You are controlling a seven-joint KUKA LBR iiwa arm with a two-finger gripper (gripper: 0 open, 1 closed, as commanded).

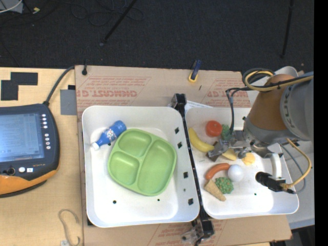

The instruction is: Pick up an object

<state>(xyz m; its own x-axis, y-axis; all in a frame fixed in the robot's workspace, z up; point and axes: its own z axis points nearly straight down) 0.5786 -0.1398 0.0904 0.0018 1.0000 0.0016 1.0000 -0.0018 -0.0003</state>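
Note:
My gripper [222,150] hangs low over the middle of the right bin [256,206], just right of a yellow banana [199,141]. A red tomato [213,128] and a green leafy piece [226,132] lie just behind it. In front of it are a red sausage-shaped piece [219,170], a white ball [236,173], a green broccoli [224,184] and a tan wedge [213,190]. A small yellow piece [248,159] rests at its right side. Nothing shows clearly between the jaws.
The left bin [97,199] holds a green divided plate [142,161] and a blue and white bottle [109,134] at its back left. A dark divider [187,158] separates the bins. A tablet [25,142] lies at the far left of the bench.

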